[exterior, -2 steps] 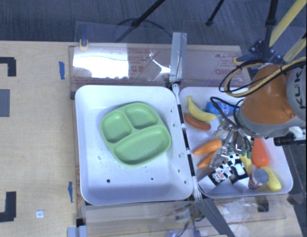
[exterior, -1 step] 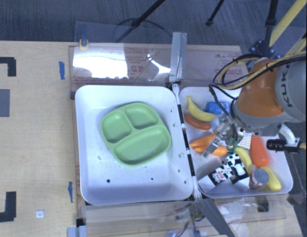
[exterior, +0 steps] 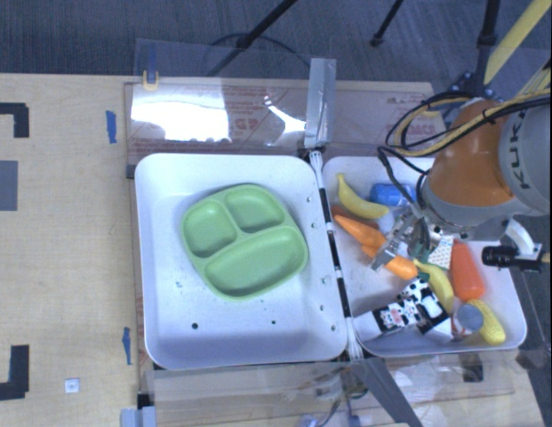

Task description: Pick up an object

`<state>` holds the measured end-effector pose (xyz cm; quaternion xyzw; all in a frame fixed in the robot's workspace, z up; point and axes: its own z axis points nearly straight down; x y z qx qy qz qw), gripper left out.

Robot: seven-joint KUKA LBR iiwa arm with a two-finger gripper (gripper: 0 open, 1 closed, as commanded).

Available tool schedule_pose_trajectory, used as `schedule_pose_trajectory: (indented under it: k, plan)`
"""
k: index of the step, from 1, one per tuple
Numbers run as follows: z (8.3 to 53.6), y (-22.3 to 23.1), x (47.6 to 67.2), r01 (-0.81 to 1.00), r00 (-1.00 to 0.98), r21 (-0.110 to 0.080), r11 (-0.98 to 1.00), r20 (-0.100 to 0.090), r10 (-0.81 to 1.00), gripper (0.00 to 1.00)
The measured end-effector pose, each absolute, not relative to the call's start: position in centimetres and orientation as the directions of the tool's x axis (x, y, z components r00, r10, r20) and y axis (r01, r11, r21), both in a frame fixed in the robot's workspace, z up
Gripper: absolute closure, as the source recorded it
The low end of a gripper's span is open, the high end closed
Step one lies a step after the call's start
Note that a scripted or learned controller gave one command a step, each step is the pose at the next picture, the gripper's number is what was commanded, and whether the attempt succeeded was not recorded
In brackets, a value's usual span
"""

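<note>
My gripper (exterior: 393, 245) reaches down into the right bin (exterior: 516, 336) from the grey and orange arm (exterior: 471, 172). Its tip hangs among the toys, just right of an orange carrot (exterior: 357, 229) and just above a smaller orange piece (exterior: 402, 266). A yellow banana (exterior: 358, 204) and a blue item (exterior: 386, 192) lie behind it. A black-and-white cow-patterned item (exterior: 407, 309) lies toward the front. A red-orange piece (exterior: 467, 272) and a yellow piece (exterior: 438, 280) lie to the right. The arm hides part of the bin's back right.
The left bin (exterior: 160, 318) holds a green divided plate (exterior: 245, 238). A raised divider (exterior: 332, 238) separates the two bins. A grey-blue ball (exterior: 469, 314) and another yellow piece (exterior: 491, 324) sit in the right bin's front corner. Black cables (exterior: 409, 127) loop behind the arm.
</note>
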<state>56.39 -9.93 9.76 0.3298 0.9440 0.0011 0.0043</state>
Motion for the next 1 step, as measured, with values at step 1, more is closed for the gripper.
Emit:
schedule_pose_trajectory:
  k: [1]
  plan:
    - [25.36, -1.89, 57.46, 0.699, -0.715, -0.001, 0.715, 0.000, 0.699, 1.00]
